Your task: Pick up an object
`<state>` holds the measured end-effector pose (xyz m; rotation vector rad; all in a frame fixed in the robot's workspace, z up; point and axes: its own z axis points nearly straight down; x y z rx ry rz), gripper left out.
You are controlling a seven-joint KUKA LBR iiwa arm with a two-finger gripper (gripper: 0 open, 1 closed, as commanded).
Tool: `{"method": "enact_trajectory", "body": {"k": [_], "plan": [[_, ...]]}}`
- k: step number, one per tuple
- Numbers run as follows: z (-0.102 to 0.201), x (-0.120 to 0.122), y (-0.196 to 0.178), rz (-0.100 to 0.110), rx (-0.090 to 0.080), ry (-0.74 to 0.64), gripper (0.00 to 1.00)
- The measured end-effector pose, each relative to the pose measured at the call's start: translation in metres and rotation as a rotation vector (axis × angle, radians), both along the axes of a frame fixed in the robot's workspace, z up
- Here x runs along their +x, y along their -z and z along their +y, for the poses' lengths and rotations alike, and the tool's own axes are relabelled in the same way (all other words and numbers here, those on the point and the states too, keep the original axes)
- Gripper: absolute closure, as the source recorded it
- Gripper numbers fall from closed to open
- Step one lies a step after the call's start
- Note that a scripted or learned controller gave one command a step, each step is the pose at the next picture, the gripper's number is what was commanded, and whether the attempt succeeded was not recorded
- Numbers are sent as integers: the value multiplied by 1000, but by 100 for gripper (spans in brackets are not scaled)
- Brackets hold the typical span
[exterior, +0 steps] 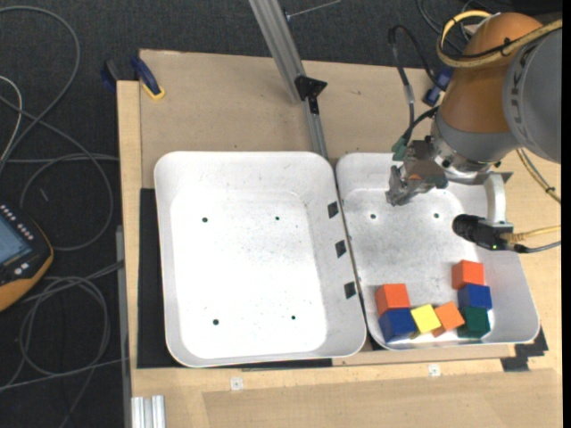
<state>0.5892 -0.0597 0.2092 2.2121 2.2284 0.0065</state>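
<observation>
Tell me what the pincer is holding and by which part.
Nothing shows between the fingers of the pincer. It hangs over the far end of the right bin, apart from the blocks clustered at the bin's near end.

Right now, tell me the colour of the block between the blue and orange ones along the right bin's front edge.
Yellow block, seen in the camera view.

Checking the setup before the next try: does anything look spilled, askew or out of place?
Nothing stands out. The blocks sit huddled in the right bin's near corner, none spilled over the rim. The claw hangs over that bin's far end, apart from them.
</observation>
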Motion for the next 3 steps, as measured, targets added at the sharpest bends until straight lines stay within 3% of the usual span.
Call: {"method": "enact_trajectory", "body": {"k": [3], "plan": [[154, 74, -16, 0, 1, 0, 100]]}}
